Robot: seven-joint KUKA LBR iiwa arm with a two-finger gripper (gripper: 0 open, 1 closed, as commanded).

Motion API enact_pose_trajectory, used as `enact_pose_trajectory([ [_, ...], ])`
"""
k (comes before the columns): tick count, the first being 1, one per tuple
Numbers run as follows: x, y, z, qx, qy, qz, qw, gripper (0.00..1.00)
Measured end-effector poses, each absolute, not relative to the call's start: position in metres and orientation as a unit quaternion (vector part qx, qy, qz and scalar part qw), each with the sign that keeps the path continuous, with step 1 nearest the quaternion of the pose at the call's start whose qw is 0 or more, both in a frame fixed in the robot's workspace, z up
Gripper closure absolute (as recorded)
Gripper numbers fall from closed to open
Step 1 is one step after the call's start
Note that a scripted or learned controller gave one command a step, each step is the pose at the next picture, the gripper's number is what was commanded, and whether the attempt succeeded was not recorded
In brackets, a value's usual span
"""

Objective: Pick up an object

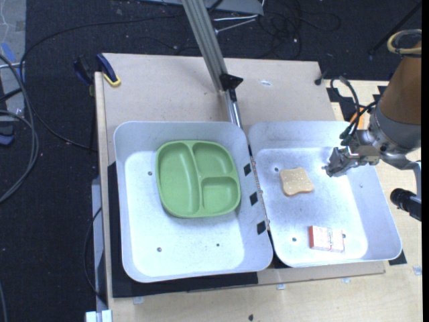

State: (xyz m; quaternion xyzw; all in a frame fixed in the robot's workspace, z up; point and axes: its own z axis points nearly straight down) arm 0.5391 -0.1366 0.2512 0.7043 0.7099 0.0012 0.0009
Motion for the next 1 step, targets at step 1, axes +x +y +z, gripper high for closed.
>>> enact_pose_trajectory([
  [1,0.5429,-0.0828,0.2369,0.704,0.71,0.0005,-0.001,1.0],
])
